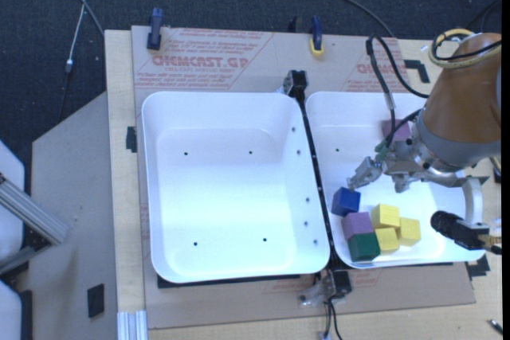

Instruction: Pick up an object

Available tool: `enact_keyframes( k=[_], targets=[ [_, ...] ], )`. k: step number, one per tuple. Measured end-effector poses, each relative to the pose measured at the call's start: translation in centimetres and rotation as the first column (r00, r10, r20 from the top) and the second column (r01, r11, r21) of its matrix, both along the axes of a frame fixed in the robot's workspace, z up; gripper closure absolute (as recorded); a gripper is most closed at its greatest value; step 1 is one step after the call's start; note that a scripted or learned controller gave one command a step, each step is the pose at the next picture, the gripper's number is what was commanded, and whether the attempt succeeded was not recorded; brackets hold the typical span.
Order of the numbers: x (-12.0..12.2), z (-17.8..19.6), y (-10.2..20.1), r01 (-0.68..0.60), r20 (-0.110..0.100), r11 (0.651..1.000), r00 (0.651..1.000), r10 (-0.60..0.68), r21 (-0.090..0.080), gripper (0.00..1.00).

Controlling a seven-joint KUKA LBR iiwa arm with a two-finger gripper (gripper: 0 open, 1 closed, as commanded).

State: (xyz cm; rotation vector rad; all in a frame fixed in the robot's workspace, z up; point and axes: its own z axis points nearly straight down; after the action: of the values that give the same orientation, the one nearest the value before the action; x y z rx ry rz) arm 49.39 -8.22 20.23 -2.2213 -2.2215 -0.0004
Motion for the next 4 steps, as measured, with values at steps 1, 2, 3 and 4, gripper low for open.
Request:
enact_keyframes(
  k=[1,2,3,4],
  targets=[
    [-0.8,-9.5,-1.8,-0.001,0.013,1.000,1.000,0.001,-0.003,0.00],
    [-0.7,-9.9,-3.5,-0.002,0.016,1.000,1.000,0.002,-0.005,0.00],
    [6.6,-11.5,-2.6,-0.003,0.003,1.000,1.000,0.003,-0.001,0.00],
    [6.4,-10.4,-2.7,0.000,0.001,1.000,1.000,0.000,0.000,1.00]
  ],
)
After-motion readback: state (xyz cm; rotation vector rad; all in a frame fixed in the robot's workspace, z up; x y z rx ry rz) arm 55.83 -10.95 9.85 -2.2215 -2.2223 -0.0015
